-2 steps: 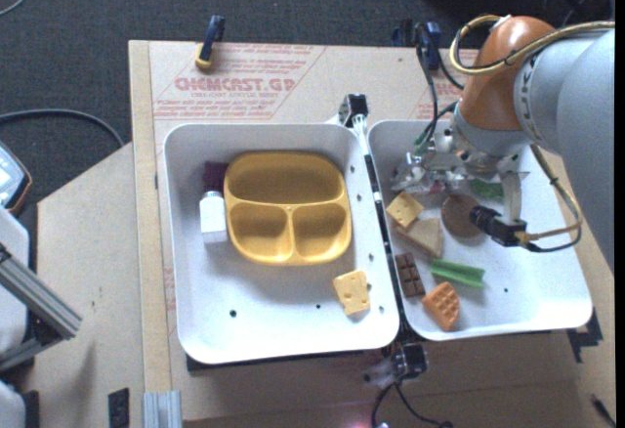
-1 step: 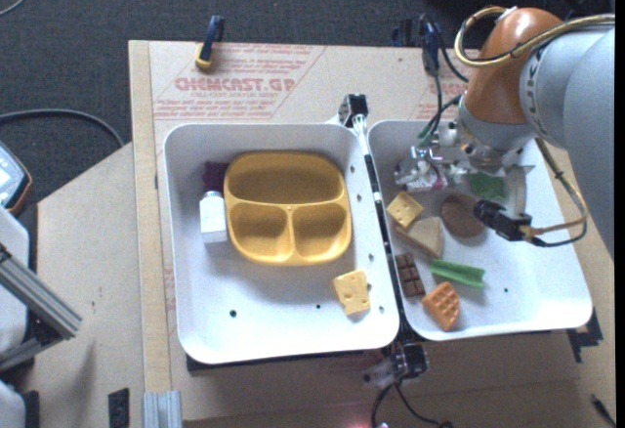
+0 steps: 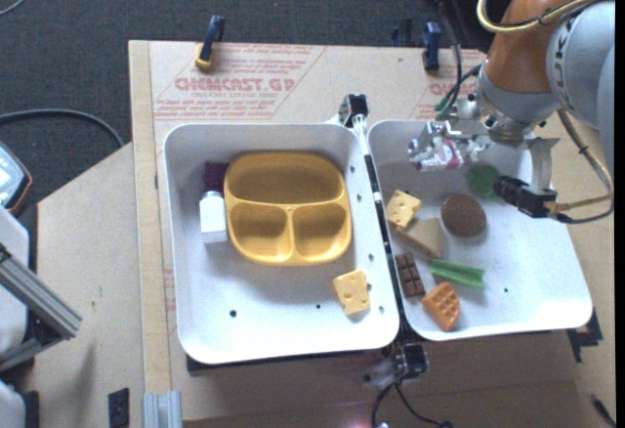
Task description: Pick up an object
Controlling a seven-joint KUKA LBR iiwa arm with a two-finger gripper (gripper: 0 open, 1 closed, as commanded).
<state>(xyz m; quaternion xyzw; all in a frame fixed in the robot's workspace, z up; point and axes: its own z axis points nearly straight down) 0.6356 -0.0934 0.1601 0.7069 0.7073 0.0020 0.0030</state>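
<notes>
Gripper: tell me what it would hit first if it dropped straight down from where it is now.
Most likely the bare floor of the right bin near its back wall. The gripper hangs above that patch, and the cheese wedge lies nearer the camera. Depth is hard to judge in this slanted view.

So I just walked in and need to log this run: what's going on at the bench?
A grey and orange robot arm reaches in from the right, its claw above the far part of the right bin. That bin has toy food in it: a cheese wedge, a brown round piece, a chocolate bar and a waffle. In the left bin are a yellow divided tray and another cheese piece. Nothing looks lifted.
</notes>
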